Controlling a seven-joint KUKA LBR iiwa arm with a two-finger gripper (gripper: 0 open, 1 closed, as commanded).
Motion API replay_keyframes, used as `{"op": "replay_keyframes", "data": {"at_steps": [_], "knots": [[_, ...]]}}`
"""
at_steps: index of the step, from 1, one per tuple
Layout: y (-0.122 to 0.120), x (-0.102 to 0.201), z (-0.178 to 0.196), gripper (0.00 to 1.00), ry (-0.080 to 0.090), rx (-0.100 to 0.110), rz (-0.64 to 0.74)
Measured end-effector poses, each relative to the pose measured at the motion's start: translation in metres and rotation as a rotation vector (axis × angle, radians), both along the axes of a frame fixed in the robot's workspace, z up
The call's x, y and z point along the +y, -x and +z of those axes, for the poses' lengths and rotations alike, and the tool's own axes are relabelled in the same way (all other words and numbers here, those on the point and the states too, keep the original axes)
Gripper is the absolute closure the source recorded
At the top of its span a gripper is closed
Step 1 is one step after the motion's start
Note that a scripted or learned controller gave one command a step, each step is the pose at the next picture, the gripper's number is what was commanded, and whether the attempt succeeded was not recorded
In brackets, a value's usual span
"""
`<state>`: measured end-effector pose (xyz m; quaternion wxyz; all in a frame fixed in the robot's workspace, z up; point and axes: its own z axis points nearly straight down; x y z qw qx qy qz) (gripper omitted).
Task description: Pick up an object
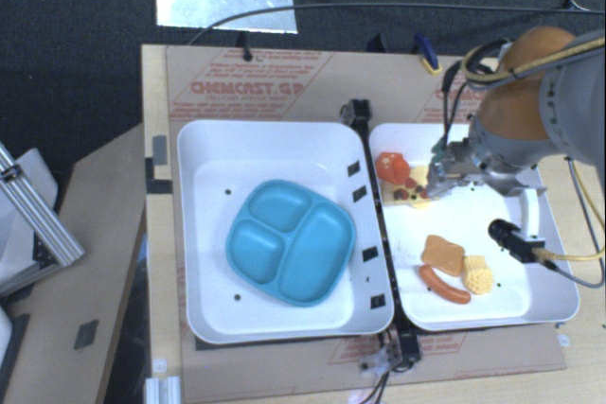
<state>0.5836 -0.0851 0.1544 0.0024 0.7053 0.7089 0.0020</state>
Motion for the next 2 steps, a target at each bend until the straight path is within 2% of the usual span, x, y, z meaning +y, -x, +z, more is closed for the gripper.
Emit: {"op": "replay_keyframes", "data": {"at_steps": [2], "knots": [[-0.004, 0.009, 0.113, 1.0, 0.0, -0.001, 0.001]]}}
